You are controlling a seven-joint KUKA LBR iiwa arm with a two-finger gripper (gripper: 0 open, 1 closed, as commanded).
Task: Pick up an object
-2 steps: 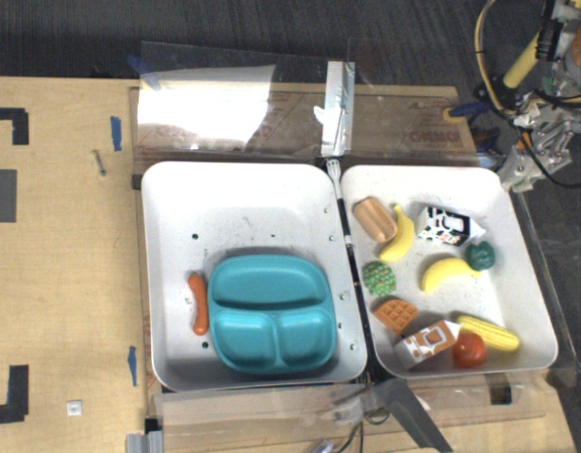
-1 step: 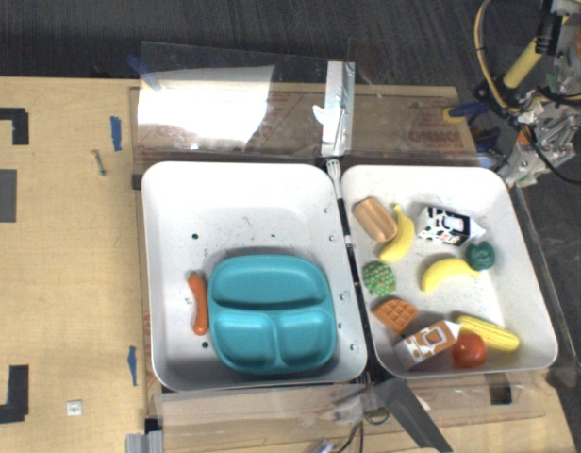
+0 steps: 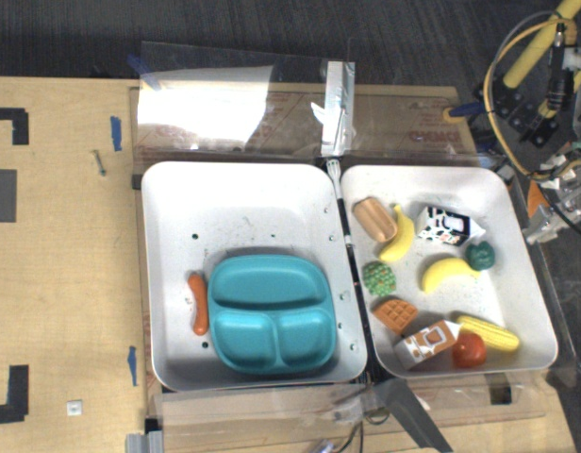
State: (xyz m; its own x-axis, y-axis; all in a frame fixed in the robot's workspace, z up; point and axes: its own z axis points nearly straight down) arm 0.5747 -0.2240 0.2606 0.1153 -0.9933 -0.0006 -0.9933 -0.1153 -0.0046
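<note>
The right bin (image 3: 517,217) holds several toy foods. A tan hot-dog bun (image 3: 373,217) lies beside a yellow banana (image 3: 401,237), and a black-and-white cow-patterned piece (image 3: 445,226) sits behind them. A dark green ball (image 3: 479,255), a yellow lemon-like piece (image 3: 448,272) and a green broccoli (image 3: 378,276) lie mid-bin. Toward the front are a waffle (image 3: 394,313), a brown-and-white carton (image 3: 428,341), a red tomato (image 3: 469,348) and a yellow corn cob (image 3: 489,332). My gripper (image 3: 552,210) hangs at the right edge, outside the right bin's rim, among cables.
The left bin (image 3: 177,206) bears a teal divided plate (image 3: 270,312) and an orange sausage-shaped toy (image 3: 199,303) at the plate's left. Yellow hoses and black hardware (image 3: 536,55) crowd the top right. A clear plastic sheet (image 3: 215,107) lies behind the bins.
</note>
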